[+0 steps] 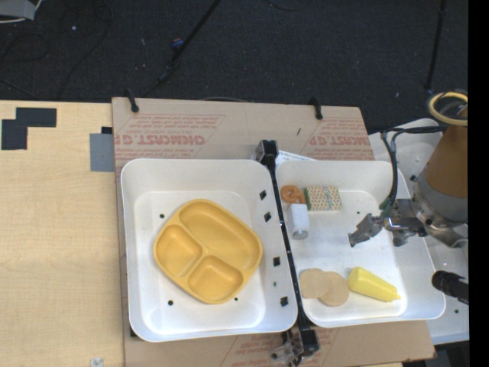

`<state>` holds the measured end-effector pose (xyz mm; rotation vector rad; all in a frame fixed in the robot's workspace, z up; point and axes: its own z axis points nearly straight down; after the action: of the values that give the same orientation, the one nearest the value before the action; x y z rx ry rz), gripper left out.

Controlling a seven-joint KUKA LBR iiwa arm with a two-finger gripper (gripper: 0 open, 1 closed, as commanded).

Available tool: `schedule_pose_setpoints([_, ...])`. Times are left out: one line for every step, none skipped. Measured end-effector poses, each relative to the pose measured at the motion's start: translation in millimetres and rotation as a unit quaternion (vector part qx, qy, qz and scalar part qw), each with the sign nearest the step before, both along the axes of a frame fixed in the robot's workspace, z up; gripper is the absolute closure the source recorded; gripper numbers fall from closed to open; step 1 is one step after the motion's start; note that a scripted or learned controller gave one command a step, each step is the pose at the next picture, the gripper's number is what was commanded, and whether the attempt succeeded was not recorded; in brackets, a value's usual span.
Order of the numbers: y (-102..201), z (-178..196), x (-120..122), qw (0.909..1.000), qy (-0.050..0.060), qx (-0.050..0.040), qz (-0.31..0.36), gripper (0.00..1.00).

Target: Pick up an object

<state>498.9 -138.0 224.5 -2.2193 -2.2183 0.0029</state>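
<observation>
- Camera view: gripper (365, 230) over right bin (412, 306), nothing btwn fingers; open or shut – can't tell.
- Yellow object (373, 284) lies below-right of fingers, apart.

Both white bins (145, 205) appear to be made of smooth, slightly glossy plastic. The yellow divided plate (208, 249) looks like matt plastic. The board (229, 132) under the bins is seen as printed brown cardboard, and the bench (53, 243) as pale, matt wood. The gripper (364, 232) looks like dull grey metal.
</observation>
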Motion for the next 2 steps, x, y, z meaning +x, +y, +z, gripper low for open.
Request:
schedule_pose_setpoints([-2.8,-44.0,-2.9,1.0,0.002,0.0006,0.0,0.0])
schedule_pose_setpoints([-5.2,-107.3,-0.9,1.0,0.003,0.0009,0.0,0.0])
